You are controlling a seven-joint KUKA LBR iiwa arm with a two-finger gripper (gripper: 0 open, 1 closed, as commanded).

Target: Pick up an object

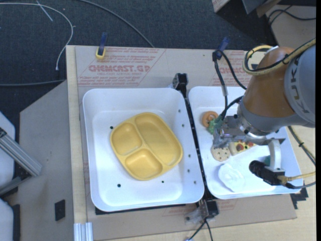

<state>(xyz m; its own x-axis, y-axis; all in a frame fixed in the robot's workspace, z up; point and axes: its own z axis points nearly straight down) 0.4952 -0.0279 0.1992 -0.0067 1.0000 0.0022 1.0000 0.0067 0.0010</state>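
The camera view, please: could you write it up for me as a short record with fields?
left bin: holds a yellow divided tray, lying flat
right bin: holds a round cracker-like piece, an orange round piece and a white crumpled item
arm: reaches over the right bin
gripper: low between the two round pieces; jaws' state unclear
held object: none visible

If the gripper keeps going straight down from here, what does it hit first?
Probably the round tan cookie-like item in the right bin: the gripper points down just above it. Depth is unclear from this slant, so it may land beside it.
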